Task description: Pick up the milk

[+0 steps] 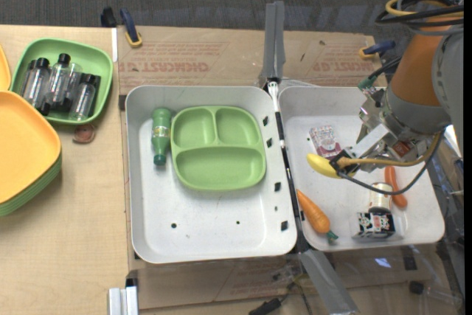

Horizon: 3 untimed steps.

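Red lettering runs across the cardboard (193, 66) behind the two bins, upside down and too faint to read with any certainty. The milk (377, 222), a small carton with black-and-white patches, lies in the right bin (422, 234) near its front right corner; its print is too small to read. The claw (372, 147) hangs over that bin, behind the milk and just right of the banana (321, 164). I cannot tell whether it is released or clenched.
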Motion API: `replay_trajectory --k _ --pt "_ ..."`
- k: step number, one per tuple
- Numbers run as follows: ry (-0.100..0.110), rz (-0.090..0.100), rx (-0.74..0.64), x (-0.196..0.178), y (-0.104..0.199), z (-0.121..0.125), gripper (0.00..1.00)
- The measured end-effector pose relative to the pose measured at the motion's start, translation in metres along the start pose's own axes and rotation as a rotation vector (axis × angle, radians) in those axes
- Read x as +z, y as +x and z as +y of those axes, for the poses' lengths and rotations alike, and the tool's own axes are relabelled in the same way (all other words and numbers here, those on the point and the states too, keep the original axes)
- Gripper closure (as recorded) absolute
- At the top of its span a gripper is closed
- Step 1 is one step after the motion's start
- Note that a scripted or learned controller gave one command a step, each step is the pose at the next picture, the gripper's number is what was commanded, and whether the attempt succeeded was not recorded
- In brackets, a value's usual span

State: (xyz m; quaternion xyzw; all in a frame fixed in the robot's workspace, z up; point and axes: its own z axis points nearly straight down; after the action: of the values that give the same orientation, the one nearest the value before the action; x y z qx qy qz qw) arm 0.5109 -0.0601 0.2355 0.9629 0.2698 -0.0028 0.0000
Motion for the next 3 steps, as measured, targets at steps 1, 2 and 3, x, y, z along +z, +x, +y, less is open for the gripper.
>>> replay_trajectory --k 1,2,3 --pt "0.002 -0.002 0.147 0.002 -0.033 -0.007 1.00" --pt "0.000 -0.001 0.107 -0.049 0.012 0.022 1.00" --pt "0.000 -0.001 0.075 -0.054 0.018 0.032 1.00"
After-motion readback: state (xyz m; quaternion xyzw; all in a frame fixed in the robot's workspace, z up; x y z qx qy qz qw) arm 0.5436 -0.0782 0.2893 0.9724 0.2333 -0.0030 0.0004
